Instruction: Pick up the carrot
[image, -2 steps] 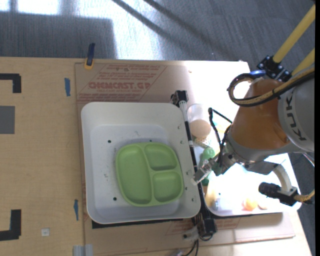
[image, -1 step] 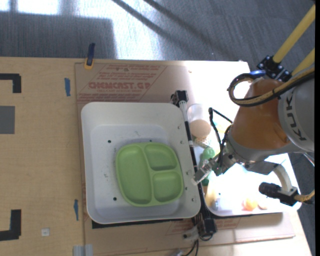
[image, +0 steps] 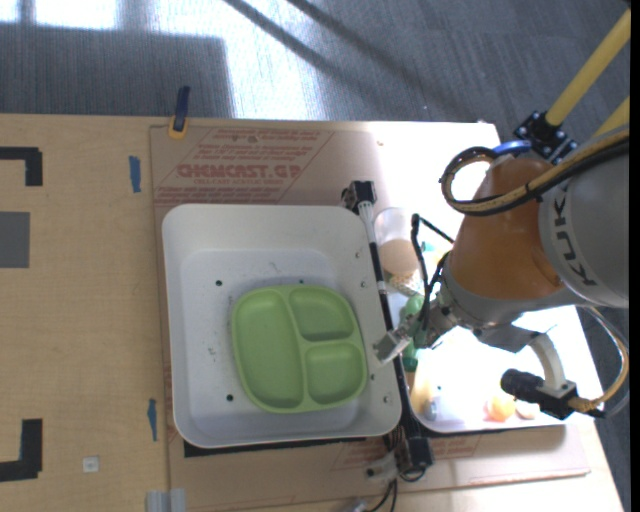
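Cardboard-covered bench (image: 80, 300), two white bins side by side, strong glare on the right one.

Carrot (image: 497, 408): the best candidate is a small orange-yellow lump on the floor of the right bin (image: 470, 425), near its lower rim. It is too washed out to be sure of.

Gripper (image: 398, 343): well apart from the lump, low over the shared edge between the bins. Spread or closed cannot be told, and nothing is seen held.

Arm (image: 500, 240) covers much of the right bin. A pale rounded object (image: 400, 257) lies by that bin's upper left corner.

Left bin (image: 200, 230) holds a green three-compartment plate (image: 297, 347), lying flat.
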